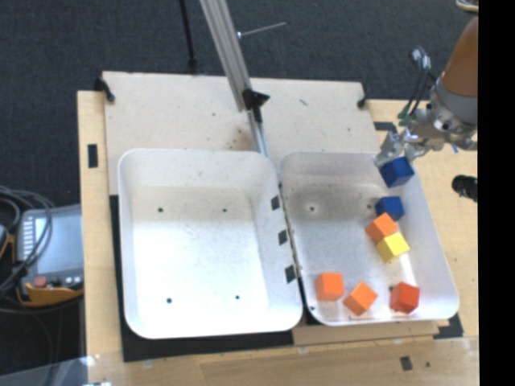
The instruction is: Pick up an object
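**Blue cube held at the gripper above the right bin's far rim**

As the scene is read from left to right, a grey control pendant (pixel 44 252) with dark cables is seen first, lying off the left edge of the table (pixel 92 215). On the table, a pale board (pixel 177 107) is laid behind two shallow white bins. A slanted aluminium rail (pixel 225 43) is seen crossing the board from the top of the view down to the gap between the bins. The left bin (pixel 129 215) is marked by faint grey scuffs and a few dark dots on its floor.

The right bin (pixel 322 175) is set touching the left one along its side. Along its near wall, an orange cube (pixel 329 286), a second orange cube (pixel 361 297) just beside it and a red cube (pixel 405 297) are seen in a loose row. By the right wall, a yellow cube (pixel 393 246) is seen touching a third orange cube (pixel 381 228), with a dark blue cube (pixel 389 207) just behind them.

At the right, the gripper (pixel 396 158) is seen at the end of the arm (pixel 460 71), over the far right corner of the right bin. A blue cube (pixel 397 171) is held between its fingers, tilted and raised clear of the bin floor, well apart from the row at the near wall.
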You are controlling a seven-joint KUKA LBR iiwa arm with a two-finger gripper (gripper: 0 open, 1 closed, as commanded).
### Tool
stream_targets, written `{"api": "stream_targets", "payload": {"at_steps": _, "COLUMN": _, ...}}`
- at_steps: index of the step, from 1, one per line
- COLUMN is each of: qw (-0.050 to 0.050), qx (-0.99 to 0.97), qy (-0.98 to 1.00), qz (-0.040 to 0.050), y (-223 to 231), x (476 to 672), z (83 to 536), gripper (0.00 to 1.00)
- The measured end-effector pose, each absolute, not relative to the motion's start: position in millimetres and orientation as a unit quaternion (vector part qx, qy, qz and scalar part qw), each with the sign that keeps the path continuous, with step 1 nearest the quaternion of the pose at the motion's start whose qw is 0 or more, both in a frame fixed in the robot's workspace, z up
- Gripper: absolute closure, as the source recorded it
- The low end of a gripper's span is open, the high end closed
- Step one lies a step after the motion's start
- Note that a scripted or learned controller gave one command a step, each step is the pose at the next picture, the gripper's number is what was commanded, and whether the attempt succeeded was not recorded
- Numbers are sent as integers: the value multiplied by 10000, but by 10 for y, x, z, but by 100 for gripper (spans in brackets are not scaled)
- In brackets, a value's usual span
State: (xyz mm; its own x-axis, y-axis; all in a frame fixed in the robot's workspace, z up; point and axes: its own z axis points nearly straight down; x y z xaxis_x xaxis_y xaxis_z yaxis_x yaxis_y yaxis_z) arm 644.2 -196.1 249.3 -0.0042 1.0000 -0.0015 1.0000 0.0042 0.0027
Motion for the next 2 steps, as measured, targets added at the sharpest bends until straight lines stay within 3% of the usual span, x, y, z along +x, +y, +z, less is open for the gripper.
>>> {"api": "stream_targets", "payload": {"at_steps": 2, "qw": -3, "qx": 7053, "qy": 7089, "qz": 0, "y": -1079, "x": 6107, "z": 2539, "gripper": 100}}
